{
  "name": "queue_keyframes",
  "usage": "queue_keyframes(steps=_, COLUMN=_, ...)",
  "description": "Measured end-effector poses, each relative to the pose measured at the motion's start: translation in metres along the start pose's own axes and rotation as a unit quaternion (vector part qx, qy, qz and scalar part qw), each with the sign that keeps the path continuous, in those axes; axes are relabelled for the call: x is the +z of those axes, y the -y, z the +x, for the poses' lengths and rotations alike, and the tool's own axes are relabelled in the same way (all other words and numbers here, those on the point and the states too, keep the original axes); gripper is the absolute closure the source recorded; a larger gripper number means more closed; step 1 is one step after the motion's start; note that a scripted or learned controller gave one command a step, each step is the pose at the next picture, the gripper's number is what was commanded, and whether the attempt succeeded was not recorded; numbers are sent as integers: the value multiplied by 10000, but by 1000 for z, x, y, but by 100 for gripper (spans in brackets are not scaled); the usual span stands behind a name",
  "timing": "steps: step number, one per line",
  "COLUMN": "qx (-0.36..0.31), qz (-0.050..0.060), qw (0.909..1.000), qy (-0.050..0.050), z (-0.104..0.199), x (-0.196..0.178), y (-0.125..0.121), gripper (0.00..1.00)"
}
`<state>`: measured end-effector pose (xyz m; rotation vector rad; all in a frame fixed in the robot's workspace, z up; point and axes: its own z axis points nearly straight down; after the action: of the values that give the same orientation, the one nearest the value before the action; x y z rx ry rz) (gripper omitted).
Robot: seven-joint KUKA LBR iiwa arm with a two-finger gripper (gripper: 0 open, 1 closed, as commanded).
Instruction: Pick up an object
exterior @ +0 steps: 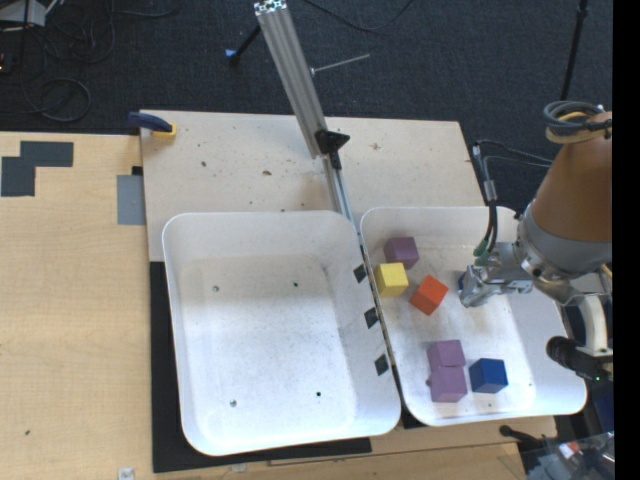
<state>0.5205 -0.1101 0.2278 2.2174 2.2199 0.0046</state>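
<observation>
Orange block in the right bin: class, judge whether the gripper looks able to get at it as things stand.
Probably yes. The orange block lies in the right bin, apart from the yellow block, with bare floor between it and the gripper just beside it. Nothing stands in the way.

one fixed overhead camera, slanted down over both bins (180,230)

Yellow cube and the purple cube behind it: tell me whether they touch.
Cannot tell. In the camera view the yellow cube overlaps the lower edge of the purple cube, so no gap shows, but the slant could hide one.
</observation>
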Motion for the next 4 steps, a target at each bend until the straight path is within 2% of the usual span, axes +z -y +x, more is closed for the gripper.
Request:
queue_keyframes(steps=1, qx=-1, qz=20, qw=10000, qy=-2, z=-1, x=-28, y=-1, gripper=100)
queue_keyframes(steps=2, qx=-13, qz=47, qw=10000, qy=-15, z=49, x=-15, y=11, gripper=100)
queue_keyframes(steps=3, qx=-15, qz=51, qw=10000, qy=-14, z=100, x=-5, y=7, gripper=100)
queue_keyframes(steps=4, qx=-16, qz=39, qw=10000, qy=-14, z=150, x=-14, y=14, gripper=100)
